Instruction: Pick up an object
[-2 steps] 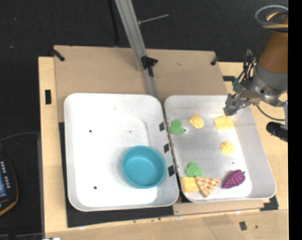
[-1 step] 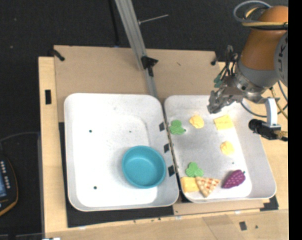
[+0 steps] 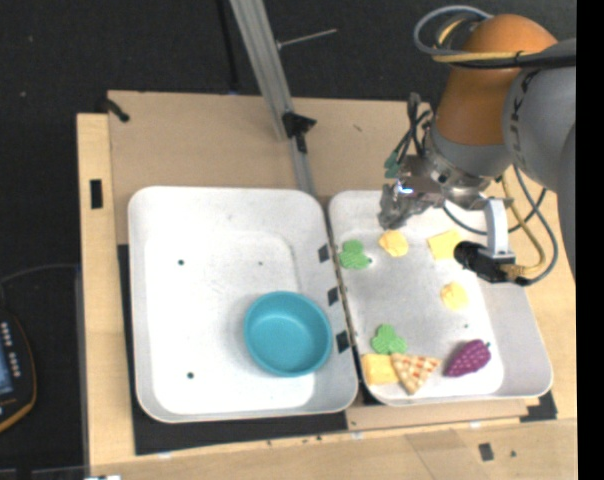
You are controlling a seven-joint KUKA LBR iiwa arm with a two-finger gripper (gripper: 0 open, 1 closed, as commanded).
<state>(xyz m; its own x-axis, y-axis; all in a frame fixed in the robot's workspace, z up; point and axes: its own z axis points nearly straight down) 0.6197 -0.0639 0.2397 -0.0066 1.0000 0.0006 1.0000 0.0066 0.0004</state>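
My gripper (image 3: 393,218) hangs over the far end of the right bin (image 3: 512,343), just above a small yellow piece (image 3: 393,244). Nothing shows between the fingers. Other toy foods lie in this bin: a green leafy piece (image 3: 354,256), a yellow block (image 3: 443,244), a small yellow lump (image 3: 454,294), a second green piece (image 3: 387,340), a yellow cheese wedge (image 3: 378,370), a pizza slice (image 3: 416,372) and purple grapes (image 3: 467,358).
A blue bowl (image 3: 286,332) sits in the left bin (image 3: 182,228) near its right wall. A grey pole (image 3: 267,68) slants up from between the bins at the back. A black cable fitting (image 3: 477,258) hangs by the arm.
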